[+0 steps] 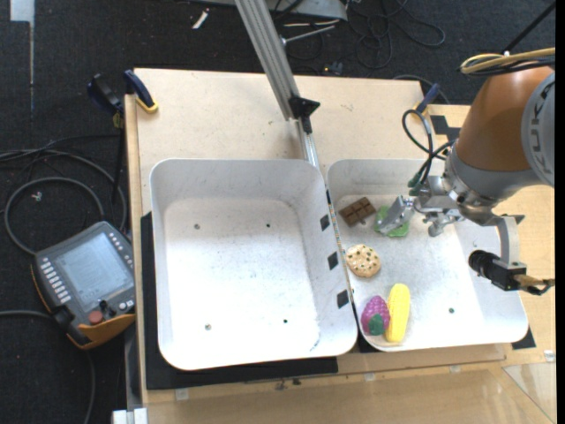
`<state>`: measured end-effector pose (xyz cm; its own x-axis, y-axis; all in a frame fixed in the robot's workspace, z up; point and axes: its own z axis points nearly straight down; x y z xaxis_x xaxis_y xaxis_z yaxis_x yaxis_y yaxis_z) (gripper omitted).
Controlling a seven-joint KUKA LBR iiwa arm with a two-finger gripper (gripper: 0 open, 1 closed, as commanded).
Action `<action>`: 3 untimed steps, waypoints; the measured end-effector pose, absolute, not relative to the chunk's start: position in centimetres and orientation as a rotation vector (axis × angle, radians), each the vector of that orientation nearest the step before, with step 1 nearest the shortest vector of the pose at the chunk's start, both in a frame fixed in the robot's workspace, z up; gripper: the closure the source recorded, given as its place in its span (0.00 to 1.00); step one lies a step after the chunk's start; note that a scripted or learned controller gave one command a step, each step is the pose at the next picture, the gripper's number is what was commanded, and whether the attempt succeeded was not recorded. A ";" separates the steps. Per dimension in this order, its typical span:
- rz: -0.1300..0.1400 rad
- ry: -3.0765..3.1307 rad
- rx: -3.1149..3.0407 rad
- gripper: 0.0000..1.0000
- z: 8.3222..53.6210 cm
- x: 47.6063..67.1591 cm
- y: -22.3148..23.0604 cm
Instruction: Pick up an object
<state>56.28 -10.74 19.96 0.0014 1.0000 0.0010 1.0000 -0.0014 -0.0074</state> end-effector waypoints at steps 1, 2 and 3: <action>0.007 -2.215 -2.220 0.00 14.0 56.0 -11.6; -0.005 -2.219 -2.224 0.00 9.7 56.2 -11.5; -0.010 -2.224 -2.229 1.00 11.0 56.4 -11.6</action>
<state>56.39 -11.60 10.97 0.0022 1.0000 -0.0004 1.0000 -0.0022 0.0090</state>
